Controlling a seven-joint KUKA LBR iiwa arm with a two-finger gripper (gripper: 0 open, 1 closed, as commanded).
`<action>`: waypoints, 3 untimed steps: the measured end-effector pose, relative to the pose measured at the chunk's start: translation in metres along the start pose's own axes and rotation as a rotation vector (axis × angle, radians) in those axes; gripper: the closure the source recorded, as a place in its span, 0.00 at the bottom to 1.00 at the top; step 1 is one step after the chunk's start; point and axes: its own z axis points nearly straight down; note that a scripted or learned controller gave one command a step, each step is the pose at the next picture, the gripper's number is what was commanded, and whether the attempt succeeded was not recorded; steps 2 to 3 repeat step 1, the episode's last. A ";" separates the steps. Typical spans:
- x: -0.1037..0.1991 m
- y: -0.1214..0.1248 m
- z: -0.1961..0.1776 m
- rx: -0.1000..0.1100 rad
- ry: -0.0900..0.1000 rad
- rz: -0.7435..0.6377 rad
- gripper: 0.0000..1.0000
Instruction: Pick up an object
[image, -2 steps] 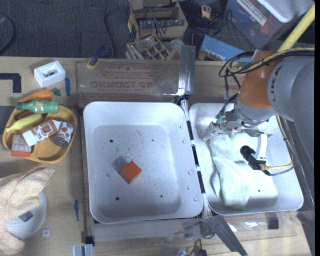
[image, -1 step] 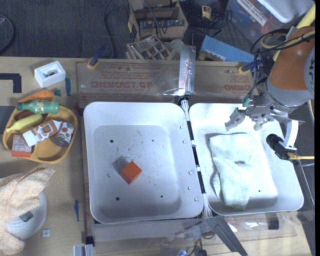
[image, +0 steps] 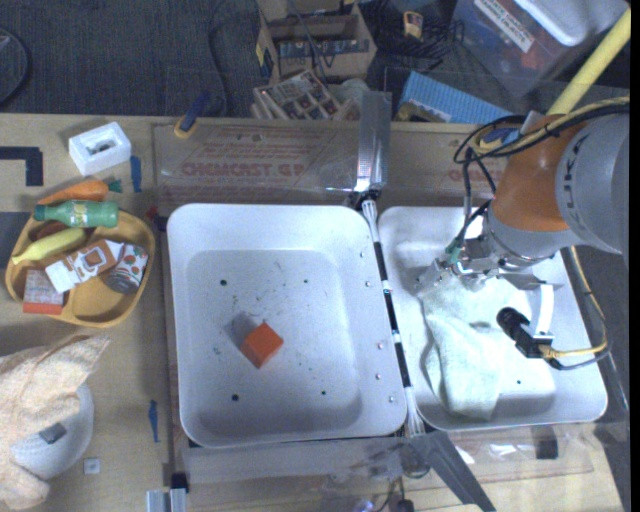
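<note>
The gripper (image: 452, 270) is low in the right bin (image: 590, 400), at the far end of a white cloth (image: 460, 355); its grip cannot be made out. An orange block (image: 264, 344) lies well left, in the left bin (image: 200, 240).

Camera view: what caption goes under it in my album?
Robot gripper at a white cloth in the right bin; orange block in the left.

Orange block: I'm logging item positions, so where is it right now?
In the camera view the orange block lies in the left bin, slightly left of its centre, well apart from the white cloth in the right bin.
</note>
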 end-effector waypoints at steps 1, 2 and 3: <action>-0.050 0.018 -0.037 -0.005 -0.003 0.061 0.00; -0.050 0.018 -0.037 -0.005 -0.003 0.061 0.00; -0.050 0.018 -0.037 -0.005 -0.003 0.061 0.00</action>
